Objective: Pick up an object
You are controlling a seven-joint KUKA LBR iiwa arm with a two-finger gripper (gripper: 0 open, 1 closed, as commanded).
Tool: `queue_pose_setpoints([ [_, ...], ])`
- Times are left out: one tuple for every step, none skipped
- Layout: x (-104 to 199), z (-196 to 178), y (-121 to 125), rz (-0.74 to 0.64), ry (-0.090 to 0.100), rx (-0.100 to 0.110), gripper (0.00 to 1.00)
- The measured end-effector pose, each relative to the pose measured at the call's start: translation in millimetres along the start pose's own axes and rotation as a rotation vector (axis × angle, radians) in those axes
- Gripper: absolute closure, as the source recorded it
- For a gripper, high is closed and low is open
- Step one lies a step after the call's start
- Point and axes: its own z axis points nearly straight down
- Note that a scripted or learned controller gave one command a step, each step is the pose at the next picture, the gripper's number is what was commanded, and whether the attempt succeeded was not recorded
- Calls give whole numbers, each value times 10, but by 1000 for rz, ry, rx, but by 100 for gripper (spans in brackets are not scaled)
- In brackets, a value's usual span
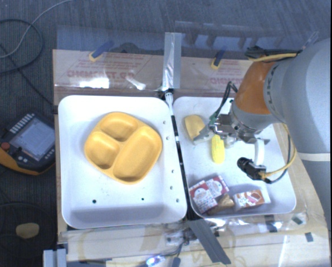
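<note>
Corn cob [217, 149] under wrist, arm fr. right.

The gripper [215, 134] hangs low in the right bin [277, 149], right over a yellow corn cob [218, 149]. Just left of the cob lies a pale yellow wedge [194, 126]; below it sit two red-and-white snack packets [227, 196]. Further left — in the left bin [71, 166] — rests a yellow divided plate [123, 146].

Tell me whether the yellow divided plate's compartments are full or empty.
Empty: all three compartments of the yellow divided plate show bare yellow surface, lying flat in the left bin.
</note>
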Motion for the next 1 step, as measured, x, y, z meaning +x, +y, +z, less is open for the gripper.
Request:
queue_pose_setpoints([
  [2,-99,6,-1,1,-1,100],
])
